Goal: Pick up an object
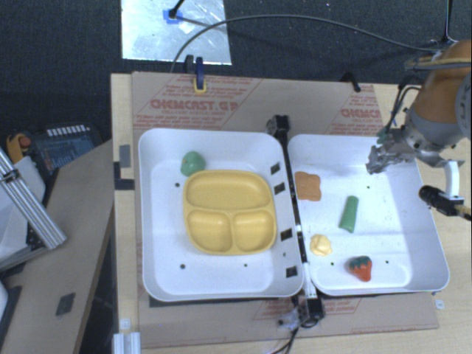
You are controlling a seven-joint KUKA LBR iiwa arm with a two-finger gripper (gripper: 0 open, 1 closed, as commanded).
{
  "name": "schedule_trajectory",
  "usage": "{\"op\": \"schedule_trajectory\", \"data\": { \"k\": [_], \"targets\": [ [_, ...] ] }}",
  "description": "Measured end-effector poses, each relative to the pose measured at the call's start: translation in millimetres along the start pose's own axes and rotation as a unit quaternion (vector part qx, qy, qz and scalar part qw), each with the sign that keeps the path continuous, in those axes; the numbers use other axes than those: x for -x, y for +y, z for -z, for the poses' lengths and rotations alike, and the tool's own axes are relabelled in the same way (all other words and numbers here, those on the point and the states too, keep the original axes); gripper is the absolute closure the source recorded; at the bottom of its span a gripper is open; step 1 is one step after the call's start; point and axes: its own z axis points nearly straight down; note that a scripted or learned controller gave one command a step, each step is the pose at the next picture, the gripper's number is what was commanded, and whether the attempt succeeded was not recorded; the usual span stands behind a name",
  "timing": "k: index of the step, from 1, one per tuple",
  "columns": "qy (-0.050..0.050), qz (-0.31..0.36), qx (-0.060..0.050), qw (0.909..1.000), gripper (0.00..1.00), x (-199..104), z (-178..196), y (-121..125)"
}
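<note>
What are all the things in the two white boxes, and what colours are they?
Bins: two, white, side by side on the bench.
Divided tray: one, yellow, middle of left bin.
Green lump: one, left bin, just beyond the tray's far left corner.
Orange flat piece: one, right bin, near the divider.
Green cylinder: one, right bin, centre.
Yellow lump: one, right bin, near front.
Toy strawberry: one, red with green top, right bin, front.
Gripper: one, grey, over right bin's far right part.

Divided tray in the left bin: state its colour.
Yellow; the divided tray shows plainly in the camera view.
</note>
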Motion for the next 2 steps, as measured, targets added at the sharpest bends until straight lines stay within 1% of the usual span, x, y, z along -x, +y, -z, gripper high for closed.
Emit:
{"op": "schedule_trajectory", "data": {
  "k": [1, 2],
  "targets": [
    [-0.001, 0.000, 0.001, 1.0000, 1.00, 3, 44, 2],
    [-0.001, 0.001, 0.002, 1.0000, 1.00, 0, 109, 4]
  ]
}}
